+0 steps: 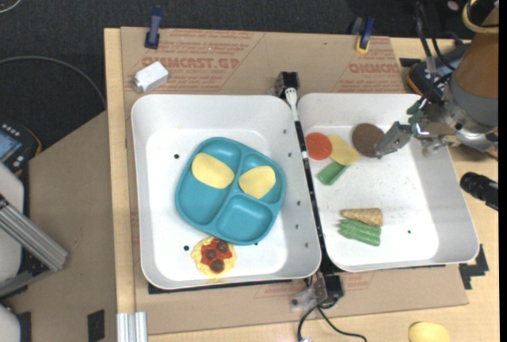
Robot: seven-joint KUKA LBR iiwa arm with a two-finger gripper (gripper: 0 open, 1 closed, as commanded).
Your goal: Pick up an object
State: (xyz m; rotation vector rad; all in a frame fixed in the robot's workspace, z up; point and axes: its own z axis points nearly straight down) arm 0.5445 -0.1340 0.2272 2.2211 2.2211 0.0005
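step: approach for a pick | gripper (394, 139): fingers apart, nothing between them, beside brown disc (366, 138) near right bin (444, 247) far edge | advice: centre over the disc, descend straight, avoid yellow piece (344, 149) touching it, then close

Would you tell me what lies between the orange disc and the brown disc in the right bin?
A yellow piece lies between the orange disc and brown disc, seen in the camera view.

Brown round disc (365, 138) (flat) in right bin's upper part.
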